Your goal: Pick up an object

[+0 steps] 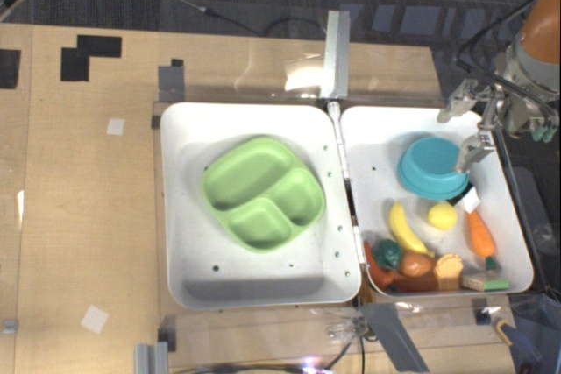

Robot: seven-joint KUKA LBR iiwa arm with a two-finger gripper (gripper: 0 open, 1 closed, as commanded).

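My gripper [467, 127] hangs over the back right part of the right bin [368, 144], open, with nothing between its fingers. One finger [455, 103] points toward the bin's back rim. The other finger [478, 151] sits just right of a blue bowl [431, 168]. In front of the bowl lie a yellow lemon [443, 216], a banana [403, 226] and an orange carrot [480, 234]. Several small play foods [419, 265] crowd the bin's front edge.
The left bin [188, 276] holds a green divided plate [263, 193], tilted toward its middle. A metal post [337, 57] stands behind the rim where the two bins meet. The arm's orange band [539, 26] is at the right edge, with cables beside it.
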